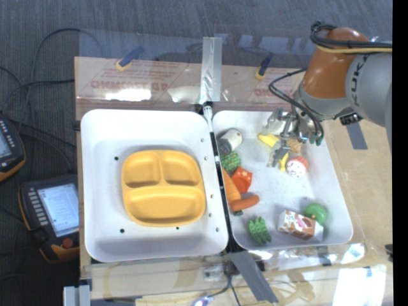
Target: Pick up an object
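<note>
My gripper hangs low over the back of the right bin, beneath the orange wrist band. Under and beside it lie a yellow toy piece and a small orange-yellow piece, which sits right at the gripper's tip. A white ball with red marks rests just in front of the gripper to its right. The view does not show whether anything is held.
Along the right bin's left wall lie a grey-white item, a green-topped red toy, a red pepper, a carrot and a red sausage. Near the front: green piece, small carton, green ball. A yellow divided plate fills the left bin.
</note>
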Controlling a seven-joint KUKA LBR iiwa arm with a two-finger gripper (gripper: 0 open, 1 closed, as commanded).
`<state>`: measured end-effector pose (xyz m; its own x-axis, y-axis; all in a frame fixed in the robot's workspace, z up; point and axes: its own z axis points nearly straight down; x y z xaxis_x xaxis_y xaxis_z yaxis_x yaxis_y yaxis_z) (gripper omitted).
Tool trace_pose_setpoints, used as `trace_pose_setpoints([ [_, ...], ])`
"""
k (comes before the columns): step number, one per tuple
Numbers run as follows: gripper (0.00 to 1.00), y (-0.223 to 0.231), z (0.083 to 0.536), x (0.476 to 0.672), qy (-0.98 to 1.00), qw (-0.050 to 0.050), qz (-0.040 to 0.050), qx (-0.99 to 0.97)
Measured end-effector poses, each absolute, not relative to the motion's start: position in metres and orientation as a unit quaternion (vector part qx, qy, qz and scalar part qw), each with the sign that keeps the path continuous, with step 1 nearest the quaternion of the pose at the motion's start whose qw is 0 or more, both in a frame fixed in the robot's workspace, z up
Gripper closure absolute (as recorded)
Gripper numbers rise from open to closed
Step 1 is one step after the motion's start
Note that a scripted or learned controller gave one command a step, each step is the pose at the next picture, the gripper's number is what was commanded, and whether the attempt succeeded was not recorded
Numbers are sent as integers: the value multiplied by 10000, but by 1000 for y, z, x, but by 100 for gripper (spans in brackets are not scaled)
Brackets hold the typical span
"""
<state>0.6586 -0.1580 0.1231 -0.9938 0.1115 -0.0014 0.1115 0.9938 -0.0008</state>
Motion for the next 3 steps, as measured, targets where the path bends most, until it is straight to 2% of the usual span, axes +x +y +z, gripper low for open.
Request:
trace_pose_setpoints([
  [1, 0, -162, 90, 654, 9956, 55, 0, 941],
  [2, 100, -163, 102, 657, 9956, 101, -37, 935],
  [3, 100, -108, 246, 661, 9746, 21, -7, 2238],
])
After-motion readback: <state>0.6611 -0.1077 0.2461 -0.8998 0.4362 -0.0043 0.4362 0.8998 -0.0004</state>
